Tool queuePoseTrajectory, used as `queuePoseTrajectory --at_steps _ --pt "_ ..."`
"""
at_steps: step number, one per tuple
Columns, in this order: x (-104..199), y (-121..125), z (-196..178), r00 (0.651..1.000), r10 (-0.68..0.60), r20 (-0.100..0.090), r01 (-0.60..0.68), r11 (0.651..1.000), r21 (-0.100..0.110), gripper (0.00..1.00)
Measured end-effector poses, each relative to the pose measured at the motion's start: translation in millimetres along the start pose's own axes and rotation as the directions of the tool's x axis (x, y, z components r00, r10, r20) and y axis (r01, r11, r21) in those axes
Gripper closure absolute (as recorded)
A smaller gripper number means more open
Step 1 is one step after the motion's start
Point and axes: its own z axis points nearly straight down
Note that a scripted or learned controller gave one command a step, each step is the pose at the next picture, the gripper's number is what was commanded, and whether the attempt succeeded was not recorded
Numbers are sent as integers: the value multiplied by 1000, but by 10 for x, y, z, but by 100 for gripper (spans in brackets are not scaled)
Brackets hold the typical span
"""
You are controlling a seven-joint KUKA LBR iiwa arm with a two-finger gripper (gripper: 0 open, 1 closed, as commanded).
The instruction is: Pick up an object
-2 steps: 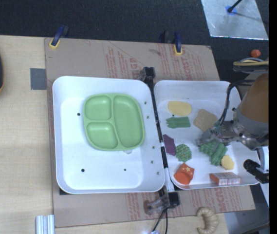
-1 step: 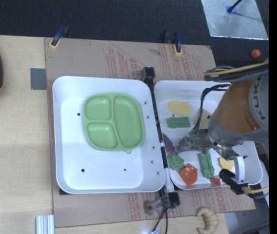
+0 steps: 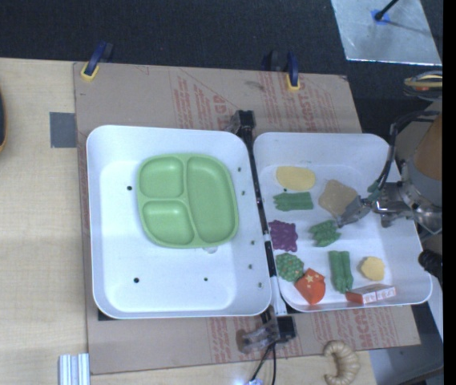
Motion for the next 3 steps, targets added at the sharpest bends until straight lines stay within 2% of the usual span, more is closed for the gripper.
queuePoseTrajectory --at_steps 1,2,3 --pt "581 433 383 1000 -13 -7 13 1000 6 0" --pt "-370 639 668 1000 0 -4 0 1000 4 0" --pt "-31 878 663 1000 -9 -5 9 1000 4 0"
